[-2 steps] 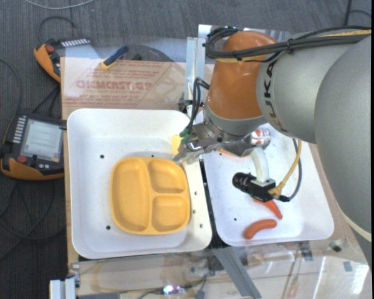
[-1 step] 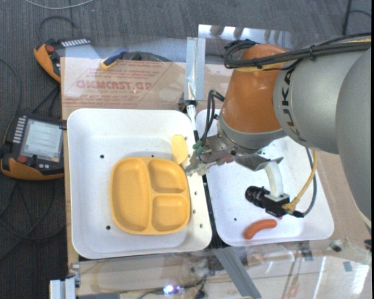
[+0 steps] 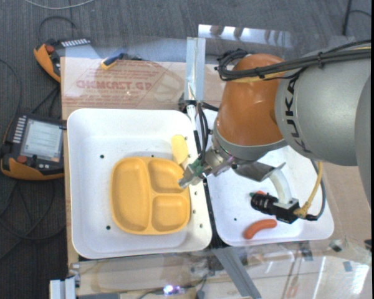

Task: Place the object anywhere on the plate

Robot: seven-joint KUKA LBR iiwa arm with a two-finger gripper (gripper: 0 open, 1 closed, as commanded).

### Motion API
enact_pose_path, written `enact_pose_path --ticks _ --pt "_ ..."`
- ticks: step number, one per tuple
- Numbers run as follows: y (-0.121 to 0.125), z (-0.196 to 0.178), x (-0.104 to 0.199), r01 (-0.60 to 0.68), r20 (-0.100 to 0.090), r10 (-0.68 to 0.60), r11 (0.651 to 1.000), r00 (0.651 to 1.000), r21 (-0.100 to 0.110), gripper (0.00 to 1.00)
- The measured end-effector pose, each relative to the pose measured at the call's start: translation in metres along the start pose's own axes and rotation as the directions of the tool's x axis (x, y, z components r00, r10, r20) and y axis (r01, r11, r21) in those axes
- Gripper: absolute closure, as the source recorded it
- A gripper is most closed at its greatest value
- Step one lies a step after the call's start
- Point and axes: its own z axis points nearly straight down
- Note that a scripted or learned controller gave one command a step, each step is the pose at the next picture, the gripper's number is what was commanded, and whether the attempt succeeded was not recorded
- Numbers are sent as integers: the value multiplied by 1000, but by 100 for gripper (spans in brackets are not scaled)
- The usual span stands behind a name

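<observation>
Position: fixed above the worktop (image 3: 137,86), fairly near
Facing: downward at a slant onto both bins
Left bin (image 3: 87,229): seen whole
Right bin (image 3: 237,220): beside it, upper part under the arm (image 3: 299,104)

We see dark grey carpet (image 3: 112,17) with loose cables (image 3: 56,5), a cardboard sheet (image 3: 124,86), and a handheld screen (image 3: 34,145) lying leftward.
</observation>
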Motion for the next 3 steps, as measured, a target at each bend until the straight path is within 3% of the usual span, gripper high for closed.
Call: enact_pose_path --ticks 1,2,3 --pt "0 0 0 0 -1 0 1000 1000 0 0" --pt "1 -6 -1 -3 -2 3 1000 1000 5 100" --pt "44 45 -35 83 1 -83 997 997 0 100"
